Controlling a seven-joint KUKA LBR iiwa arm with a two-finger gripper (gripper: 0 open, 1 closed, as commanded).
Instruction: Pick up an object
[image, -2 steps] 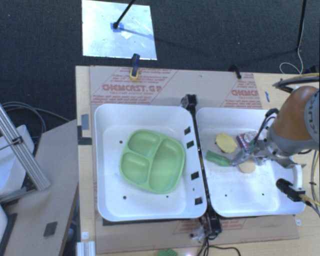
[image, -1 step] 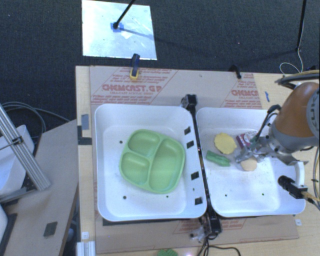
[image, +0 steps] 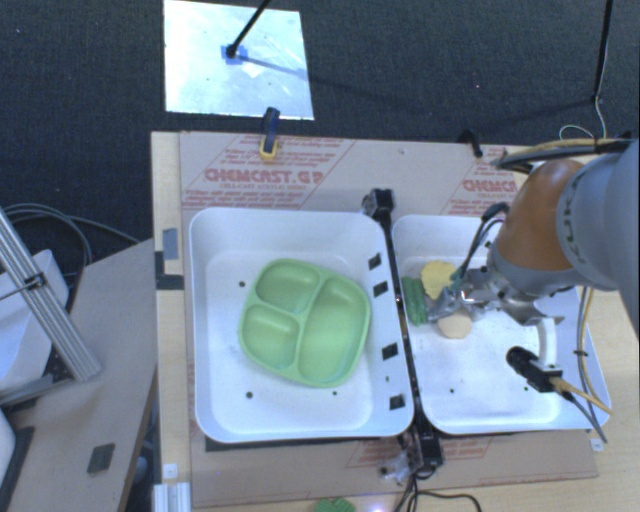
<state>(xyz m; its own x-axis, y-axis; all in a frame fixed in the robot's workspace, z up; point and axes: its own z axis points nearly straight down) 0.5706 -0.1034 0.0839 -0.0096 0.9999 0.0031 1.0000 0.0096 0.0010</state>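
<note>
In the right bin (image: 500, 400), near its left wall, lie three small objects: a yellow round piece (image: 436, 274), a green piece (image: 413, 300) and a pale cream piece (image: 456, 327). My gripper (image: 448, 305) is down low among them, between the yellow piece and the cream piece and just right of the green one. The grey arm with its orange band (image: 535, 215) reaches in from the right and hides part of the bin floor. Whether anything sits between the gripper's tips is hidden.
The left bin (image: 220, 300) holds a light green divided plate (image: 305, 322). A black divider with clips (image: 392, 300) runs between the bins. A black connector with cables (image: 530, 368) hangs over the right bin's front right.
</note>
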